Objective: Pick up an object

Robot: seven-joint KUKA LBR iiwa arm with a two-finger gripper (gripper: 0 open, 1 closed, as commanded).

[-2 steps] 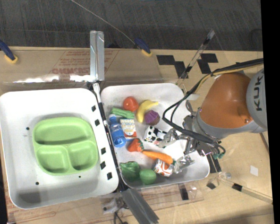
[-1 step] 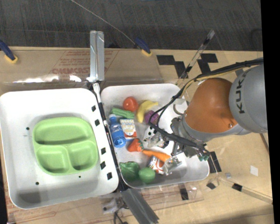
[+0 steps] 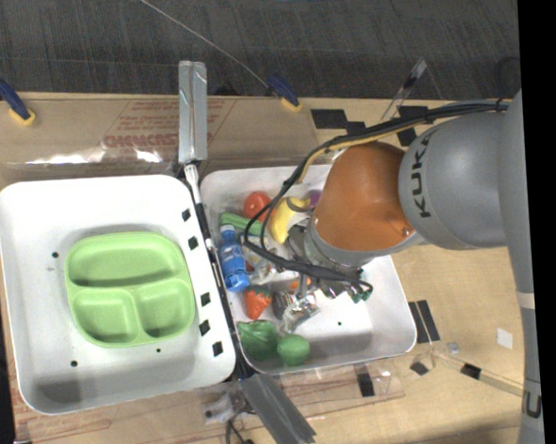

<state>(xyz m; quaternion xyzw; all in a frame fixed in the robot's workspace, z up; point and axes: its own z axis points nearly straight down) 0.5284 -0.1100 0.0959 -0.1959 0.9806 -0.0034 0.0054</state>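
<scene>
The counter (image 3: 451,281) has a flat brown surface like cardboard, with black tape marks and blue clips at its far edge. On it stand two shallow white bins of smooth plastic with rounded corners, side by side.

In the left bin (image 3: 28,279) lies a light green tray (image 3: 129,286) of matte plastic. It has rounded corners and three hollows: one long at the far side, two smaller at the near side.

The right bin (image 3: 386,304) holds a small crowd of toys. Along its left wall lies a blue bottle (image 3: 233,262), slim and shiny. Near the far wall is a round orange-red piece (image 3: 255,205), and beside it a curved yellow piece (image 3: 282,218), partly under black cables. Near the middle is a small orange piece (image 3: 256,304). In the near left corner sit two green things (image 3: 274,343), one dark and wrinkled, one smooth and round, touching each other.

The grey arm with its glossy orange band (image 3: 366,206) comes over the right bin. The metal hand (image 3: 300,307) is low among the toys, just right of the small orange piece and above the green things. I cannot tell if it is apart or together, and nothing is clearly between its parts.
</scene>
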